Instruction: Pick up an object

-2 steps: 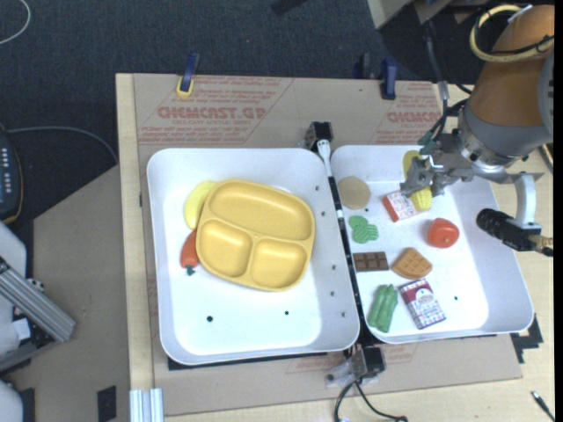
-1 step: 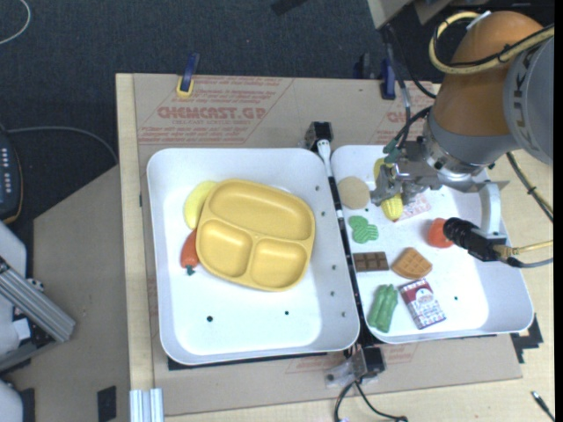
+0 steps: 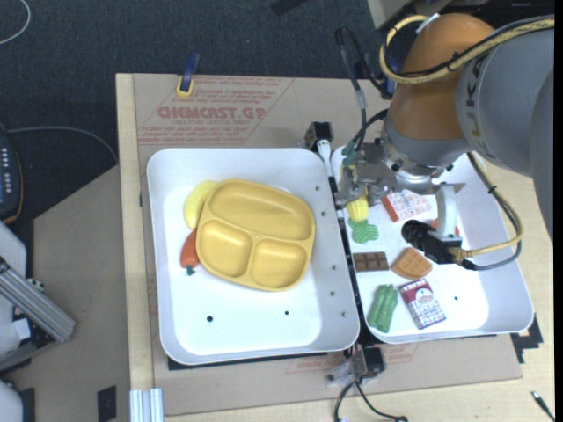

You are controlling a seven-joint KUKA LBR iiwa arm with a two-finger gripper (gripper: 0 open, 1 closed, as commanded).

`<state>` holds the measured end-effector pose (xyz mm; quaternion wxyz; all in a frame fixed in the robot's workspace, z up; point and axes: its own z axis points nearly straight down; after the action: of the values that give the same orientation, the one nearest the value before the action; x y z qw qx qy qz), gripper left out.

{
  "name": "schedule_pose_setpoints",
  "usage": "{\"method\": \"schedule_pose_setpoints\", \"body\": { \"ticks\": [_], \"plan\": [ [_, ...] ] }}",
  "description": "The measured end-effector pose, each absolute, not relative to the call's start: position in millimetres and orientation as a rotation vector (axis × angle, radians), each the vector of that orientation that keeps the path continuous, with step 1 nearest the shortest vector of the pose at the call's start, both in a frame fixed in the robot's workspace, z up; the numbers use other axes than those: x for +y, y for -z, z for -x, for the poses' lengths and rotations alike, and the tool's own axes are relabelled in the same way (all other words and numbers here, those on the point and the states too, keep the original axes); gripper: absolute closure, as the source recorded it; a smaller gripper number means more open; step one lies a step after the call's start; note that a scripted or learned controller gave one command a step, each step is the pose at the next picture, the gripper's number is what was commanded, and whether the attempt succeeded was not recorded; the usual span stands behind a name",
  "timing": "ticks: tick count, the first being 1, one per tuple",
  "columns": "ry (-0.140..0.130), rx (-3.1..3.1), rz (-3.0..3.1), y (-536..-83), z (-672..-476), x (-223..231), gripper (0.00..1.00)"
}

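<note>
Claw (image 3: 359,202) is seen low in right bin (image 3: 493,310) by yellow corn toy (image 3: 358,209); grip state can't be told, tips hidden by wrist.

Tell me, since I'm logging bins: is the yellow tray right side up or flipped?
Right side up: the yellow tray shows its three hollow compartments facing upward.
</note>
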<state>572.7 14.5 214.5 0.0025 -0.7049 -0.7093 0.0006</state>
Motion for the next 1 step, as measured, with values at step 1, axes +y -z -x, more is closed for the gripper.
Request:
{"method": "schedule_pose_setpoints", "body": {
  "ticks": [1],
  "plan": [
    [0.004, -2.226, 2.22, -235.6, -581.0, 29.7, 1.0]
  ]
}}
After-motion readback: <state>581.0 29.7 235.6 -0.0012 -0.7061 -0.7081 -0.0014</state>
